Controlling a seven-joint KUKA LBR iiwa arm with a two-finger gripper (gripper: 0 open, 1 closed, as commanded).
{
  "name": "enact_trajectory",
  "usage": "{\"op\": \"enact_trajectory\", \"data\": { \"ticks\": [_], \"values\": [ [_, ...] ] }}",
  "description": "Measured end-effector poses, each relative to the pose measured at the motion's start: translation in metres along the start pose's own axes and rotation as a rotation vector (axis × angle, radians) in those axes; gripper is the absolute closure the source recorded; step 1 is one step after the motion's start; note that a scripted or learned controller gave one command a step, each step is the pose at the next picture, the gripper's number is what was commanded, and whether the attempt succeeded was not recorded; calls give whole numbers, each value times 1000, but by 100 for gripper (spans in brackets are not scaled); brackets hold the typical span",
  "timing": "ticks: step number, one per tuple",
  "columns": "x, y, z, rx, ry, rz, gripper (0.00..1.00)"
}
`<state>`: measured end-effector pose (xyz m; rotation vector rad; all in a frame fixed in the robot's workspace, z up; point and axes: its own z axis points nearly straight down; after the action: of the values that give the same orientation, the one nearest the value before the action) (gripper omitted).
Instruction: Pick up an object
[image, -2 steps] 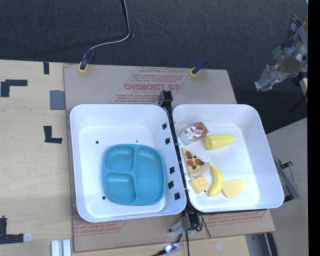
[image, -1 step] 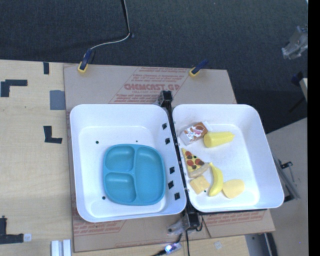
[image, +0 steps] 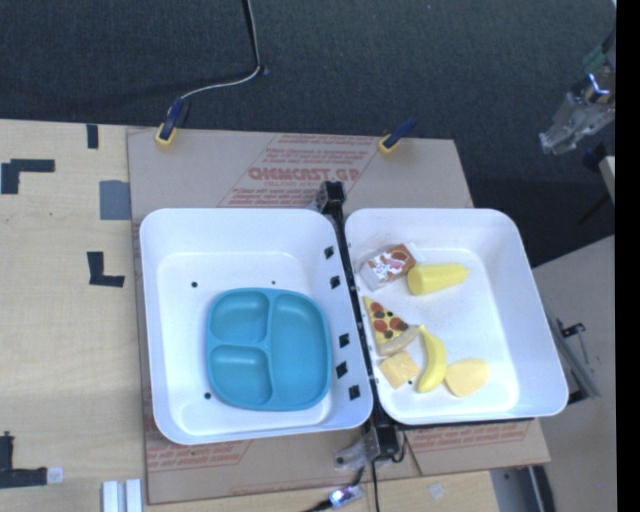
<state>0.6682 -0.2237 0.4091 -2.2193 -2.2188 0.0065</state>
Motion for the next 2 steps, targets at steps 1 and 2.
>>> {"op": "enact_trajectory", "data": {
  "ticks": [1, 2],
  "values": [
    [1, -8, -131, -19, -5, -3, 100],
    [1, -1, 43, 11, 5, 0, 100]
  ]
}}
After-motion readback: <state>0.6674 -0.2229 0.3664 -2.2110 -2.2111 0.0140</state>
